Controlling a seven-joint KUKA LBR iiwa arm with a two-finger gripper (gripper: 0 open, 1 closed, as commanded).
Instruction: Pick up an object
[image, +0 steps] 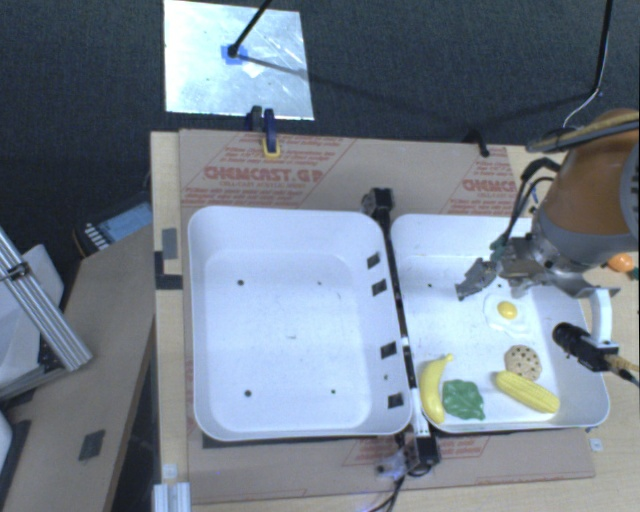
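The right bin (440, 250) holds a fried egg toy (506, 311), a round cookie (521, 361), a yellow corn cob (527, 392), a green leafy piece (463, 399) and a banana (433, 387). My gripper (476, 281) hangs over this bin, up and to the left of the egg, its dark fingers pointing left. Nothing shows between the fingers. The grey arm with its orange band (590, 195) comes in from the right edge.
The left bin (200, 240) lies beside the right one, split from it by a black clip rail (395, 320). Both sit on a cardboard sheet (330, 165). A yellow-blue clamp (268, 133) stands at the back edge. A black fixture (580, 345) juts over the right bin's rim.
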